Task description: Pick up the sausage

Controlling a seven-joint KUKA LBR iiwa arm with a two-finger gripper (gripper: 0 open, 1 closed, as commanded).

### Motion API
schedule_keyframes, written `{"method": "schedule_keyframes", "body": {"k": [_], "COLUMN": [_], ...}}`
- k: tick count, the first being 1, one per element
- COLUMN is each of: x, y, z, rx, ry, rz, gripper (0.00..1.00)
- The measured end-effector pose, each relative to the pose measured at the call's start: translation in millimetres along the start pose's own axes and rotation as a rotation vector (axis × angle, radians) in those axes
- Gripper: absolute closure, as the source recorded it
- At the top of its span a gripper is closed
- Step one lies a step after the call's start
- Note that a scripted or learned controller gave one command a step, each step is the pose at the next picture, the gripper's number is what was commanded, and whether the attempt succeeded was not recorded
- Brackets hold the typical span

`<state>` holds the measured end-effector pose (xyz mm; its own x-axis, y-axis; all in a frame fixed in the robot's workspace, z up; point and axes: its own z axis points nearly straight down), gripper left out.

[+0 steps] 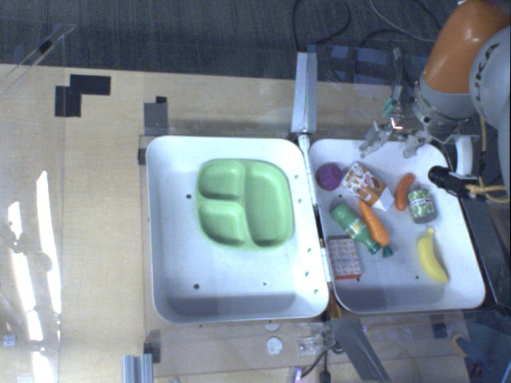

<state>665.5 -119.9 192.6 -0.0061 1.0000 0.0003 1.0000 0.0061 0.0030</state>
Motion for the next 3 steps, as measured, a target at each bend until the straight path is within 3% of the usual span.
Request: {"method": "schedule_keyframes", "body": {"k": [1,2,3], "x": [-44,-44,-85], "y": [-68,-66,-107], "z": [98,86,-67], "rx": [-0.003,-0.011,-0.007], "ry": [0.000,-0.001,-0.004], "rz": [-0.004,-0.006,0.154], "gripper": [0.00,1.00,1.00]}}
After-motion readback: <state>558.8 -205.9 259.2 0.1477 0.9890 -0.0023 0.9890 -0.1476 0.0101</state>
